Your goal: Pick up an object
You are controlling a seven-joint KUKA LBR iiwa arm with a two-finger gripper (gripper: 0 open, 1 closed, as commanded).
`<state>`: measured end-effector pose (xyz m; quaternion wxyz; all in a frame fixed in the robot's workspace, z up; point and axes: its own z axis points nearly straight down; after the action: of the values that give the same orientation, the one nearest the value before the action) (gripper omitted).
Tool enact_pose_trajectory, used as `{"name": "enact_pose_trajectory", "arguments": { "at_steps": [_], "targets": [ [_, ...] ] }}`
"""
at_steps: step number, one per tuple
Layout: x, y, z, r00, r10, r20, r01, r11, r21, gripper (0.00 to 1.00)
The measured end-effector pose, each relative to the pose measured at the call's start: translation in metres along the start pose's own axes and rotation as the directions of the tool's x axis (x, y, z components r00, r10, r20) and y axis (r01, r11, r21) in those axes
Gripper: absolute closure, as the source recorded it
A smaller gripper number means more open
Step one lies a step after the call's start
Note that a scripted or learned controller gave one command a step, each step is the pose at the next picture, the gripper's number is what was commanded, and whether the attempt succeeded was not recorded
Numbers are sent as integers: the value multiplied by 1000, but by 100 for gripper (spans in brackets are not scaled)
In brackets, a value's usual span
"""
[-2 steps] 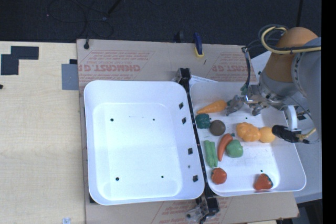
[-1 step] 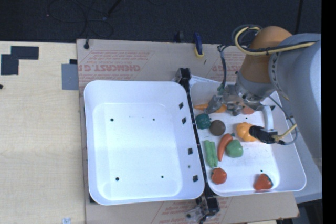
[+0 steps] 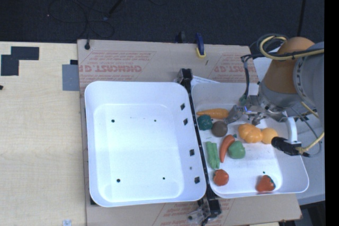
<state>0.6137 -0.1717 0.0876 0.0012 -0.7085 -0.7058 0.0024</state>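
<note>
Arm [image 3: 296, 77] enters from the right, grey w/ orange band, wrist low over the right bin [image 3: 288, 188]. Gripper [image 3: 244, 112] sits in the upper middle of that bin, pointing toward the divider. Metal fingers [image 3: 235, 111] look slightly parted; the gap betw. them is too small and blurred to read, so finger state cannot be told. No item is visibly clamped betw. them.

Right bin contents:
- Orange carrot-shaped piece [image 3: 213, 113] near the top left, lying roughly level, its right end just beside the fingertips.
- Teal lump [image 3: 204, 122] below it, near the divider.
- Brown-grey ball [image 3: 219, 128] just beside the teal lump, to its right.
- Yellow-orange gourd-shaped piece [image 3: 256, 134] right of centre, just below the gripper body.
- Slim red-orange chili or carrot [image 3: 226, 147], tilted, its lower end near the green strip.
- Green strip [image 3: 212, 155], approx. upright in the view, close to the divider.
- Green rounded piece [image 3: 237, 150] touching the red-orange item's right side.
- Red tomato-like item [image 3: 221, 177] near the front left.
- Red strawberry-like item [image 3: 266, 183] near the front right.

Black cable fitting [image 3: 286, 146] hangs over the bin's right part.

Left bin [image 3: 92, 140] sits beside it; the two rims meet at the black clips. Both bins rest on a cardboard sheet [image 3: 132, 63] on the bench.
</note>
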Motion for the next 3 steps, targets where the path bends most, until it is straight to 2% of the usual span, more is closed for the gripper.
{"name": "enact_pose_trajectory", "arguments": {
  "at_steps": [1, 2, 3],
  "targets": [
    [1, 1, -11, 1000, -1, -2, 1, 1000, -2, 100],
    [-31, -40, 0, 1000, -2, -2, 2, 1000, -1, 100],
    [-42, -90, 0, 1000, -3, -3, 3, 1000, -3, 100]
  ]
}}
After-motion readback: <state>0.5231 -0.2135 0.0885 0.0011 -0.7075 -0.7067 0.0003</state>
